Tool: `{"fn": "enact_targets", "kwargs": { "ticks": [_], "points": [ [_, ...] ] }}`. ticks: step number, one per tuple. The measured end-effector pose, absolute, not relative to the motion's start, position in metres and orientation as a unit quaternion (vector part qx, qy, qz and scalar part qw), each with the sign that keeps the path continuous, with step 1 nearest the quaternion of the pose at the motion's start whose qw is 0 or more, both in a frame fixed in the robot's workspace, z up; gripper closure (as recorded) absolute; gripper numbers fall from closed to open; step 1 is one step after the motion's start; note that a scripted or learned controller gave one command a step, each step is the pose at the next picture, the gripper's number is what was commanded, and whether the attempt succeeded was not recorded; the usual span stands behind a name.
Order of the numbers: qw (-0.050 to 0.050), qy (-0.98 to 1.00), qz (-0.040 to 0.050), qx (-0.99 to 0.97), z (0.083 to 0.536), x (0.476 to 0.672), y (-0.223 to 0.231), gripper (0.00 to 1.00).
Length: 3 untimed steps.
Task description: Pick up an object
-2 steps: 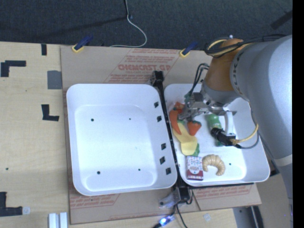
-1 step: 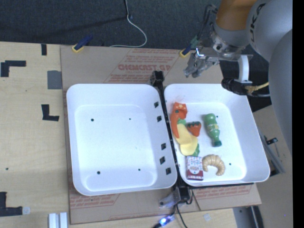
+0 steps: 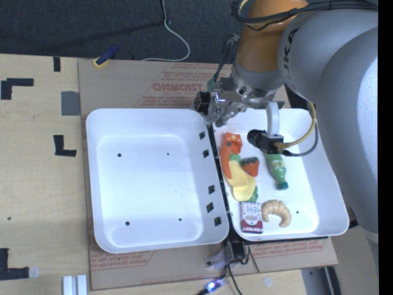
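We see the pincer (image 3: 216,112) at the right bin's (image 3: 307,223) eleven o'clock corner, its state unclear, so we should lower squarely over the orange toy (image 3: 231,145) just beneath before closing.

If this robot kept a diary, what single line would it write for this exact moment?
stage: reaching | gripper: above far edge of right bin, nothing seen held | right bin: croissant, green bottle, other toy food | left bin
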<state>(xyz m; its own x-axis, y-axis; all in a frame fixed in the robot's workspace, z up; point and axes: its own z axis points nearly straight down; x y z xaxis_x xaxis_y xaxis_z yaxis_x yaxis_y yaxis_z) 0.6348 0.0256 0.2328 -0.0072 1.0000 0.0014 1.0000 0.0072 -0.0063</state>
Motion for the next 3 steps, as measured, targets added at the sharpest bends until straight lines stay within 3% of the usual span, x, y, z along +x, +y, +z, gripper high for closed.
{"fn": "enact_targets", "kwargs": {
  "ticks": [1,2,3],
  "points": [
    [-0.006,-0.71,-0.0075,-0.704,0.439,0.663,0.075,1.0],
    [-0.004,-0.709,-0.0051,-0.706,0.542,0.668,0.091,1.0],
    [0.005,-0.71,0.0064,-0.704,0.391,0.666,0.167,1.0]
  ]
}}
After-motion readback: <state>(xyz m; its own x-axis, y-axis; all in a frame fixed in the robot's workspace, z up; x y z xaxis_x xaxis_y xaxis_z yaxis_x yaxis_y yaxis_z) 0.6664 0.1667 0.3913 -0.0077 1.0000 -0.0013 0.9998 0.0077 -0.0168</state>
